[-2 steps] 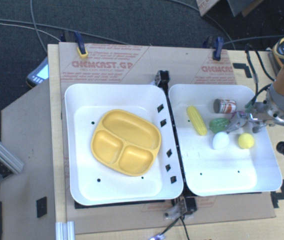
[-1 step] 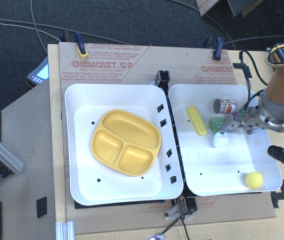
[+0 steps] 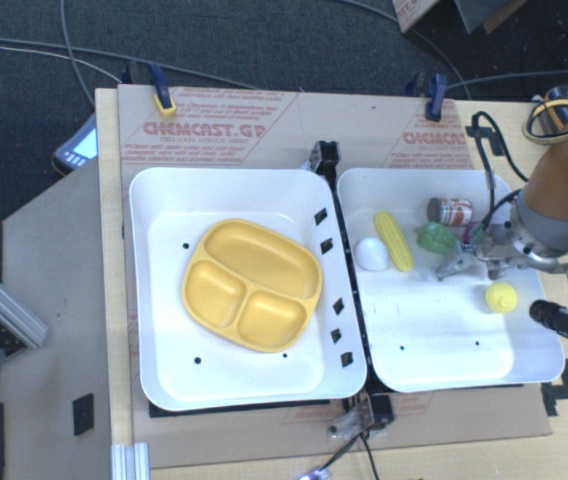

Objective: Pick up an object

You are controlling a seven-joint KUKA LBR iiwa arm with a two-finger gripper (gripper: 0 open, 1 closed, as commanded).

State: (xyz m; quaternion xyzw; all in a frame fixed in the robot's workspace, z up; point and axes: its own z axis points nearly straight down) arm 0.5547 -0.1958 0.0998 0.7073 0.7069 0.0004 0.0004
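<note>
The right bin (image 3: 444, 353) holds several small items. A white egg-shaped piece (image 3: 371, 254) lies beside a yellow corn cob (image 3: 395, 241) near its left wall. A green toy (image 3: 436, 236) and a small tin can (image 3: 451, 211) on its side lie further right. A yellow lemon-like piece (image 3: 501, 298) sits toward the right wall. My gripper (image 3: 456, 264) hangs low over the bin floor, just below the green toy and left of the lemon-like piece. Nothing is visibly held in it.
The left bin (image 3: 154, 298) holds a yellow divided plate (image 3: 252, 284). Black clips run along the wall between the bins. Two blue clamps (image 3: 161, 90) pin the cardboard sheet at the back. Cables (image 3: 554, 118) loop at the right.
</note>
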